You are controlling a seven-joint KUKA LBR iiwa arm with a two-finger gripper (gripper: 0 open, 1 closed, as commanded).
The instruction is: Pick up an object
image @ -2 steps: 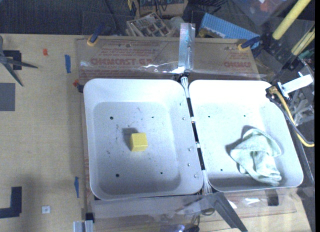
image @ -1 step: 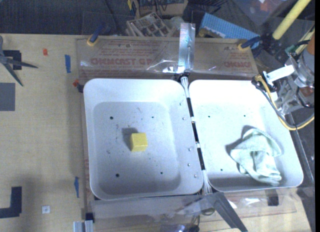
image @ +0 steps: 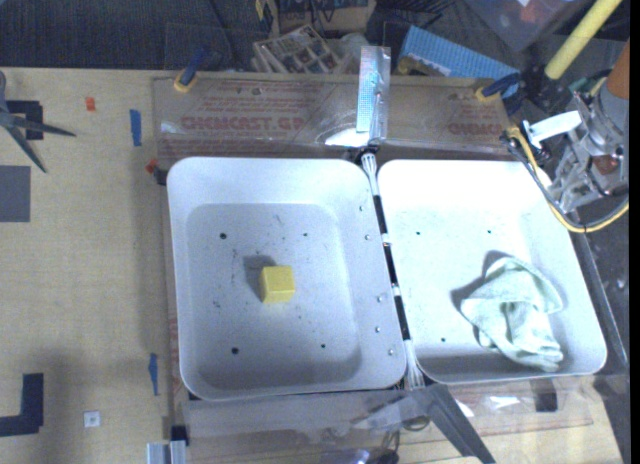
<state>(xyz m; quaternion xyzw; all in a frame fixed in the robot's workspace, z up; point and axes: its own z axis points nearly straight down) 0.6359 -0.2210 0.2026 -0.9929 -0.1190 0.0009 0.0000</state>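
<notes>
down-left of the claw (image: 585, 167), whose grip state i cannot tell, lies the crumpled cloth (image: 515, 312), nearer than the yellow block (image: 278, 283).

The left bin (image: 200, 202) is white with little dark specks. A yellow block (image: 278, 284) sits in it. The right bin (image: 440, 202) is white too. A crumpled cloth (image: 515, 314) in it is white with pale green marks. The bench (image: 80, 252) is light tan.
</notes>
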